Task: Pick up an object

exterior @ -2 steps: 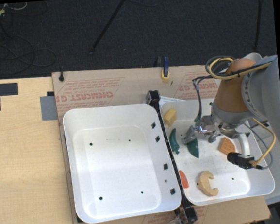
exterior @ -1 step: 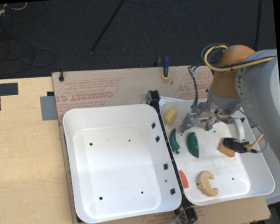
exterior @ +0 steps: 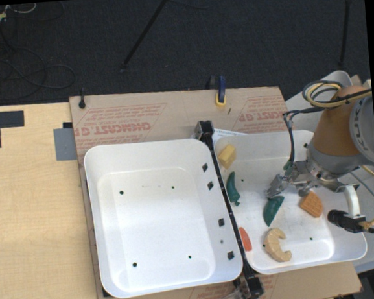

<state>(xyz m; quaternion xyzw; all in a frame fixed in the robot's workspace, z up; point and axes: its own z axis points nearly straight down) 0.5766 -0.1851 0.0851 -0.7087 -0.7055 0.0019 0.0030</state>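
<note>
Faintly | red mirrored print on cardboard (exterior: 126, 121) | unreadable

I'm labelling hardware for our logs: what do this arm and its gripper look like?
The arm is grey with a broad orange band above the wrist. Black and yellow cables loop over it. The gripper is small, grey metal, with thin fingers.

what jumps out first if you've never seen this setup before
The grey arm with its orange band reaches in from the right, its gripper low over the right bin, just above a dark green piece. That bin holds a scatter of small things: a yellow block near the top, an orange waffle-like piece and a tan curved piece near the bottom. The left bin is a broad white expanse beside it.
</note>
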